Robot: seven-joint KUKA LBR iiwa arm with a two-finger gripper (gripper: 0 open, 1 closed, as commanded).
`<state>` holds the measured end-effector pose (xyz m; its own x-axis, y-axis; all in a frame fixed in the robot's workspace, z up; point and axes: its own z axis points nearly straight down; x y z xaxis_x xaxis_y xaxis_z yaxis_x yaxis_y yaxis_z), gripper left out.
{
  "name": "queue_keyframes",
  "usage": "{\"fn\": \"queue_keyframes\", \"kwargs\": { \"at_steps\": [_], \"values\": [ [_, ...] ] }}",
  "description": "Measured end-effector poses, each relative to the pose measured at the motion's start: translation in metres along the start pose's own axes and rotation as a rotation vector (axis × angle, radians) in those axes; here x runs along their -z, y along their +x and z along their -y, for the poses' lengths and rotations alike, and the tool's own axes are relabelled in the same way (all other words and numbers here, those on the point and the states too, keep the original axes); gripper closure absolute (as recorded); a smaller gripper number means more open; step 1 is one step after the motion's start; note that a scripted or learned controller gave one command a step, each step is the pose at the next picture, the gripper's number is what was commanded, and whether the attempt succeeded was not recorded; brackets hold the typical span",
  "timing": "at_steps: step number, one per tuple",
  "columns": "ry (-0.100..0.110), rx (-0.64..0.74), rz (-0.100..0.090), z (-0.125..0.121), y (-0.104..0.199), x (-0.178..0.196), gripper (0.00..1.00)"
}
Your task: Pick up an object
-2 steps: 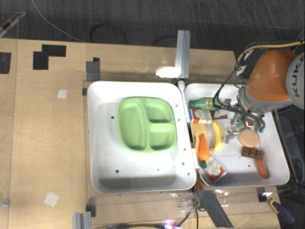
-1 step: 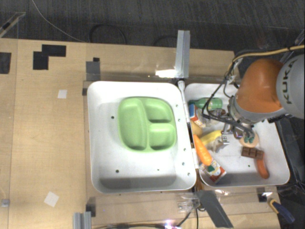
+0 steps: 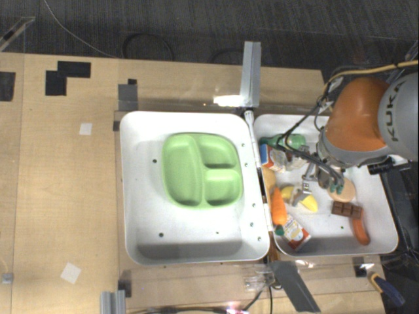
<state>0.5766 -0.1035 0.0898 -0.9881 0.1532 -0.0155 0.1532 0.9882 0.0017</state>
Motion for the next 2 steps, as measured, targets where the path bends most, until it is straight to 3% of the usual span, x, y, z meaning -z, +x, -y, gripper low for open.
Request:
{"fn": "queue_keyframes", "kwargs": {
  "at_steps": [1,2],
  "values": [
    [0.000,-0.115,0.006,0.018,0.045,0.002,0.00],
    [0.004,-0.189,-0.003,0.077,0.022,0.041,0.00]
  ]
}}
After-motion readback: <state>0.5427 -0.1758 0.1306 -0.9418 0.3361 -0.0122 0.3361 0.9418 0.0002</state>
